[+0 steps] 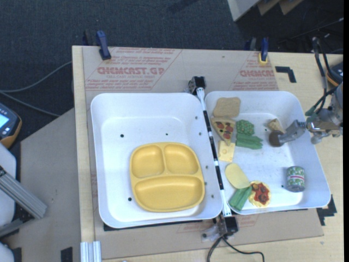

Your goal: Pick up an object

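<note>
The gripper (pixel 279 137) hangs at 3 o'clock in the right bin (pixel 313 162); whether its jaws are spread cannot be told. Just below, at 5 o'clock, the can (pixel 295 178) is judged light, stiff, slippery: best gripped across its sides.

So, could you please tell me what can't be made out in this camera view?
- gripper: too small and blurred to read its state, or whether it touches the brown item beside it.
- Arm: cut off by the right edge.
- Small can: label too small to read.
- Green piece: partly hidden beneath the pizza slice.
</note>
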`<state>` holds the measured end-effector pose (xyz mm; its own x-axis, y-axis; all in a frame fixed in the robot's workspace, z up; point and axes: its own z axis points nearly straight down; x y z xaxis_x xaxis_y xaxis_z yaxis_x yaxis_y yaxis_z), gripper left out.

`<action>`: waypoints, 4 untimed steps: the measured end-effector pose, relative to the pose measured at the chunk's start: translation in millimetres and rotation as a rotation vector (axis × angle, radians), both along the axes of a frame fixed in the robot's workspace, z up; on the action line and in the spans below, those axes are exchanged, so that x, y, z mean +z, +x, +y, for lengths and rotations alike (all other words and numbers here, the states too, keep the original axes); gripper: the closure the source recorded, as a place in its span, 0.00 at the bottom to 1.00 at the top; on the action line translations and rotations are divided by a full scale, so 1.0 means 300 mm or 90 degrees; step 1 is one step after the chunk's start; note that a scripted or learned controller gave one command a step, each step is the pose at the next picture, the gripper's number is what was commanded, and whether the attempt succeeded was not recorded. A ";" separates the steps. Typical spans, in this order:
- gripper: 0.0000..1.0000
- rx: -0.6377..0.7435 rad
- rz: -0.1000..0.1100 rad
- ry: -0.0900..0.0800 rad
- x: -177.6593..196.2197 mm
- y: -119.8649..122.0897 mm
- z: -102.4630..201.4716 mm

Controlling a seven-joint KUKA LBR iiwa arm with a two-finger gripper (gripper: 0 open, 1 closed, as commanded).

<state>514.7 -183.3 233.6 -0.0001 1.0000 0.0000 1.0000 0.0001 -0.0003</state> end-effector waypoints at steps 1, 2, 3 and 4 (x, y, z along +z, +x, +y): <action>0.00 0.002 0.000 0.000 -0.282 0.280 0.003; 0.00 -0.002 0.004 0.001 -0.510 0.210 -0.072; 0.00 0.002 -0.003 -0.001 -0.495 0.331 0.007; 1.00 0.001 -0.003 -0.002 -0.459 0.329 0.003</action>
